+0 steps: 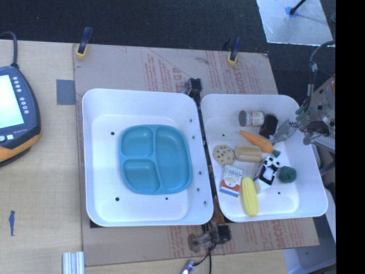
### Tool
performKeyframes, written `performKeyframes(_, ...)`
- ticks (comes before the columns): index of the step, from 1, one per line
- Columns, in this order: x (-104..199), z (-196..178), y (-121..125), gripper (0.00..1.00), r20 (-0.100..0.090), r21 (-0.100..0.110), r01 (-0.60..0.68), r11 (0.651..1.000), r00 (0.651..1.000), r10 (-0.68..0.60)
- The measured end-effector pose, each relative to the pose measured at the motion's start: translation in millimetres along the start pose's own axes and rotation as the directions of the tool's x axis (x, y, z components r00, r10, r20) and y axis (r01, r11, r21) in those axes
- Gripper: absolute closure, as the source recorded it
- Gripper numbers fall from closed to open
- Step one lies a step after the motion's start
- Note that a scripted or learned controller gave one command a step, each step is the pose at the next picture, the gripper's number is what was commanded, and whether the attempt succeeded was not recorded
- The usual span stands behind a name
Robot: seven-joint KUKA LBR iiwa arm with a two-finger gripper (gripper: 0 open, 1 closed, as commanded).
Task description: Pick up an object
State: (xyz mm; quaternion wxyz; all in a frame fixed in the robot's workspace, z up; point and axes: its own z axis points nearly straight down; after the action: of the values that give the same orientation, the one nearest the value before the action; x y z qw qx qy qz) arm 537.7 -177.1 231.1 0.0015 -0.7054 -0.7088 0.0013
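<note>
Down at the bottom edge, nearest the lens: black clamp hardware [208, 238] with a trailing cable, at the seam between the two bins.

Nothing lifted yet. All candidate objects lying loose in the right bin [317, 201]: yellow corn cob [249, 196] towards the near wall, upright along the bin's length, touching a small red, white and blue carton [231, 182] on its left. Just beyond those, a round cookie [223, 153] beside a tan block [248, 153]. Orange carrot [256, 141] slanted above the block, tip pointing towards the far left. Black-and-white cow-patterned toy [268, 170] next to a dark green lump [287, 174]. Small jar [251, 118] on its side near the far wall, with a black item [268, 124] just to its right.

Gripper [297, 133] over the right bin's right side, close to the black item and the carrot's thick end. Metal fingers [283, 131] spread apart, gripping nothing.

Left bin [94, 204] carrying a blue divided plate [155, 158] at its middle.

Under both bins, a cardboard sheet [142, 70] pinned by two blue-and-yellow clamps [84, 41] at its far edge. On the wooden bench [40, 210] at far left, a handheld control pendant [14, 113].
</note>
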Motion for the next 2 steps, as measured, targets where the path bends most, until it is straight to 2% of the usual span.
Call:
performKeyframes(1,-35,139,38,0.0,0.0,0.004,0.0,1.0,1.0,0.0)
performKeyframes(2,4,139,97,0.0,0.0,0.0,0.001,1.0,1.0,-0.001)
